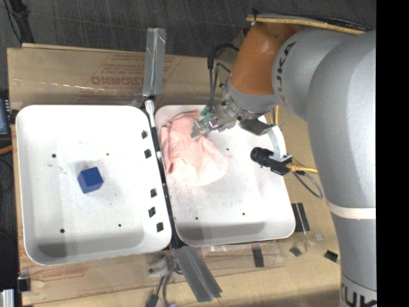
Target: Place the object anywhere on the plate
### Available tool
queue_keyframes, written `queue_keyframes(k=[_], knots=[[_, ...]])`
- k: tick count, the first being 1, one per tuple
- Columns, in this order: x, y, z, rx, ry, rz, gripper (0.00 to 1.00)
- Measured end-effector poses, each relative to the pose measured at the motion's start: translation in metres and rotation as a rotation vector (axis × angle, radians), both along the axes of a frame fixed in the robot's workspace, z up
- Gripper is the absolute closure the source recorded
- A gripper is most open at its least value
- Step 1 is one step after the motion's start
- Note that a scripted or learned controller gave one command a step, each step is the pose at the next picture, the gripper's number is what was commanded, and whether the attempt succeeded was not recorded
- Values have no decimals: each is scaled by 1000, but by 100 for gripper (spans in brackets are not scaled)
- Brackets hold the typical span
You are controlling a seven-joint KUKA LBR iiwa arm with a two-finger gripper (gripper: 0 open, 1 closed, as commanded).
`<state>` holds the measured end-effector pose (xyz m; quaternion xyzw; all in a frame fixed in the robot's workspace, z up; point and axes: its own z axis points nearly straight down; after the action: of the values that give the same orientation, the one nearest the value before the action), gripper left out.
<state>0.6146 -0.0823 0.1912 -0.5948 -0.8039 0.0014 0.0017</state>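
Observation:
A small blue cube (90, 179) rests on the floor of the left white bin (38, 235), left of its middle. A pale pink plate (188, 151) with a rumpled, uneven look lies in the far left part of the right bin (255, 219), against the wall between the bins. My gripper (206, 124) hangs low over the far right edge of the pink plate, below the orange band (259, 59) of the arm. It is far from the cube, and nothing shows in its grasp.
A black connector (268, 160) with a yellow cable hangs off the arm over the right bin's right side. The grey arm (332, 107) covers the bench's right side. A metal bracket (154, 62) rises at the far end of the divider. Cardboard (77, 69) lies under the bins.

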Motion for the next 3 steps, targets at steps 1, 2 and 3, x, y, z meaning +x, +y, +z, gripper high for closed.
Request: queue_keyframes(k=[1,2,3], knots=[[0,0,41,0,-3,5,100],[-15,44,32,1,0,410,100],[-24,83,36,2,0,815,100]])
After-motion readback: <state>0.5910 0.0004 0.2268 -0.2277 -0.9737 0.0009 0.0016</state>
